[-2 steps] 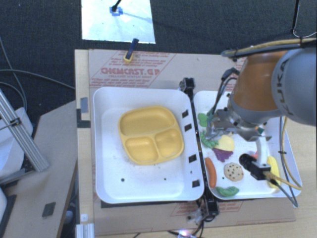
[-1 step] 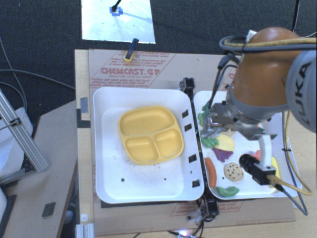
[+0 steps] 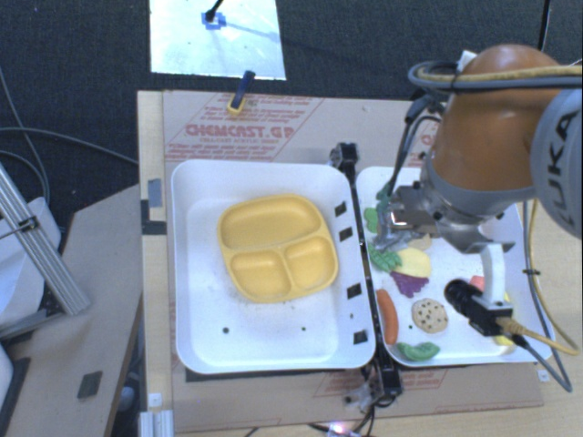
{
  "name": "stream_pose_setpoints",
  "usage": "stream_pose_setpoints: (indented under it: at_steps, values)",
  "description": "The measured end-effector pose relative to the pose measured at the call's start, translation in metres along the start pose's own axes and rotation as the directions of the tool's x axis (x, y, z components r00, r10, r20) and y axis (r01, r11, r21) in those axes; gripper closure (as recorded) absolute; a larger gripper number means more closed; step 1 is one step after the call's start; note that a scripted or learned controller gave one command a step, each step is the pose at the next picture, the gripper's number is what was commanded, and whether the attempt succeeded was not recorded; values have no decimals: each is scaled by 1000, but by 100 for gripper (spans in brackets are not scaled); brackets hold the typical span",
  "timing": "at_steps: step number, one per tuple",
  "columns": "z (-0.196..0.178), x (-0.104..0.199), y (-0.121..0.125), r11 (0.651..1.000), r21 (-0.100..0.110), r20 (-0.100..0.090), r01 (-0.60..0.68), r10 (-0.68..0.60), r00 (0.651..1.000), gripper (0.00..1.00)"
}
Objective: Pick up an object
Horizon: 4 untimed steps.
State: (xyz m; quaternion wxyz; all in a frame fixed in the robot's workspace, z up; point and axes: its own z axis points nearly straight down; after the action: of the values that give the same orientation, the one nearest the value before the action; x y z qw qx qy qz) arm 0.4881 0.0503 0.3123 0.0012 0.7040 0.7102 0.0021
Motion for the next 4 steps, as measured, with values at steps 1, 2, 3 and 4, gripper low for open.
stream_pose_setpoints:
  at_steps: [1, 2, 3, 4]
  values:
    - [1, 45, -1, 1000, 3, -1, -1, 1, 1000, 100]
    - [1, 42, -1, 1000, 3, 1, -4, 4, 1000, 0]
    - [230, 74, 23, 1000, 4, -2, -4, 4, 1000, 0]
    - [122, 19, 0, 1000, -5, 1, -12, 12, 1000, 0]
